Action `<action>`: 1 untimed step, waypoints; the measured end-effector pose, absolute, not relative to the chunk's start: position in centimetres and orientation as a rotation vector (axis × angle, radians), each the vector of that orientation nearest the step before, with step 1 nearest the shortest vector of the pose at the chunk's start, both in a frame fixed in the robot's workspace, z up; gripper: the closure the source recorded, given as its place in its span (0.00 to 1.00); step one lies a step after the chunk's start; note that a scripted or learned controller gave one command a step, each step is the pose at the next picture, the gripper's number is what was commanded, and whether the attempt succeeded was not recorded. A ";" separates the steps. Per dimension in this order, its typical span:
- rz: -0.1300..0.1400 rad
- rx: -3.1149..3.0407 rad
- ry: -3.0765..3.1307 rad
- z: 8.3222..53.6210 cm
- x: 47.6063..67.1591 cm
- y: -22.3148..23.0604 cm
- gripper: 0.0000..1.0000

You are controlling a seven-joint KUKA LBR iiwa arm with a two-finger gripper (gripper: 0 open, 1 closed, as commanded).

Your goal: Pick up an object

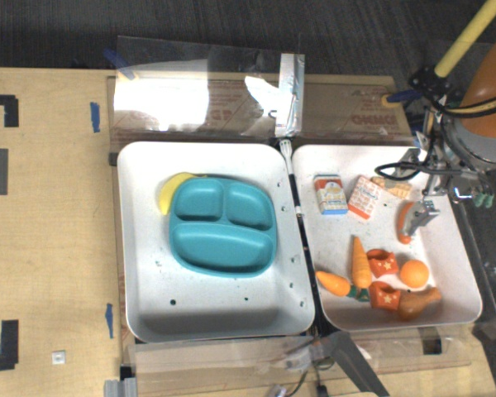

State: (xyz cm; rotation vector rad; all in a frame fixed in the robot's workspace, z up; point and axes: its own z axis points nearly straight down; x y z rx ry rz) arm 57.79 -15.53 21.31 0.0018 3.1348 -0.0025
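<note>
The right bin [467, 300] holds several toy foods. Two small cartons, one red and white [330, 194] and one orange and white [364, 197], lie near its far side. A long carrot [360, 260], a smaller carrot [333, 283], two red-orange blocks [383, 264] [385, 297], an orange ball [413, 274] and a brown piece [419, 303] cluster at the near side. My gripper [427, 211] hangs low over the bin's right part. A red-orange sausage-like piece [405, 222] lies right beside its tip, on the left; whether they touch is unclear.
The left bin [140, 288] carries a teal divided plate [223, 224] with a yellow piece [172, 188] poking out at its far left. A clear plastic sheet and cardboard [231, 98] stand behind both bins. Cables [397, 170] drape near the wrist.
</note>
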 end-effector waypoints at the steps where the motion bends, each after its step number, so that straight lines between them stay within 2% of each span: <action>1: -0.003 0.103 3.125 9.0 56.1 -12.6 0.00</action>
